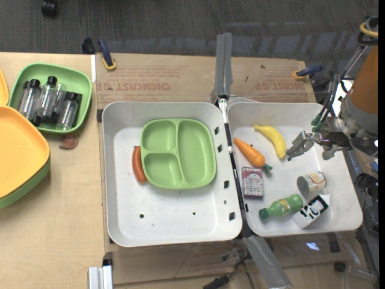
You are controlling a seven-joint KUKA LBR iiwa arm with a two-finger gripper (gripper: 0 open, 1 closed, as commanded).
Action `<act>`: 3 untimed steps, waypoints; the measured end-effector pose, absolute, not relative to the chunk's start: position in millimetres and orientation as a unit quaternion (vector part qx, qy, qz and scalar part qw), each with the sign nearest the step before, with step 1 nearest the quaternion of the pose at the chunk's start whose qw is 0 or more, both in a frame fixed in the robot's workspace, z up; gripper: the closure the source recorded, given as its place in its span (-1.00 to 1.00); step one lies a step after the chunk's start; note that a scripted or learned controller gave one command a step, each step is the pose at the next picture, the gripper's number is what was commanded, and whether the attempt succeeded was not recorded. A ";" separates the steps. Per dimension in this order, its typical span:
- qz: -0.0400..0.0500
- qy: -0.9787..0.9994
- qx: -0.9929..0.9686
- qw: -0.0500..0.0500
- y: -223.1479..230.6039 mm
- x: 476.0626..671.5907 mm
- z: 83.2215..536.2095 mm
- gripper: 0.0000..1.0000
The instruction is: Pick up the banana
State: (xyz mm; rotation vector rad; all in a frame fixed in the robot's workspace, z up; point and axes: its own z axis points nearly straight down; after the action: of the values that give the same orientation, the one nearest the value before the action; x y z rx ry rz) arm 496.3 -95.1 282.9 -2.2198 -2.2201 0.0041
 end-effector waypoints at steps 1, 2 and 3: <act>0.001 -0.687 -0.727 0.002 -133.0 476.7 157.4 -1.00; 0.001 -0.676 -0.737 0.002 -113.4 490.8 90.4 -1.00; 0.001 -0.677 -0.736 0.001 -150.6 529.0 91.0 -1.00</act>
State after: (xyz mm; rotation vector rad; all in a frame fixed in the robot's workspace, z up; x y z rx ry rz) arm 529.0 -150.6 91.0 -2.3112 -2.1250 0.0023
